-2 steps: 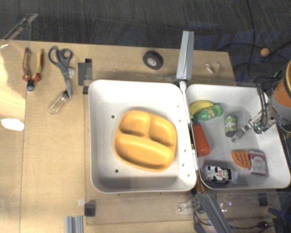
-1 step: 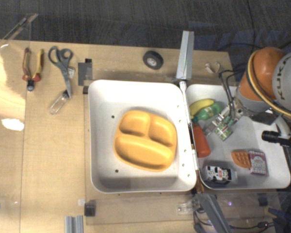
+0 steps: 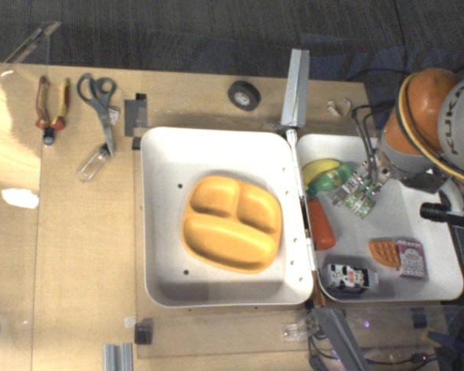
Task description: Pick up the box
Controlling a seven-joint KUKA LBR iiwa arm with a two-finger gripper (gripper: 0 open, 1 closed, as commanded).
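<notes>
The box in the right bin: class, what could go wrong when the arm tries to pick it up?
1. The box touches an orange item, which the claw might grab or drag instead.
2. The box sits near the right bin's wall, leaving little room for the claw.

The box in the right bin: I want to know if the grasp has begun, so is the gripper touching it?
Apart. The camera view shows bare white bin floor between the gripper, over the green item, and the box near the front.
</notes>
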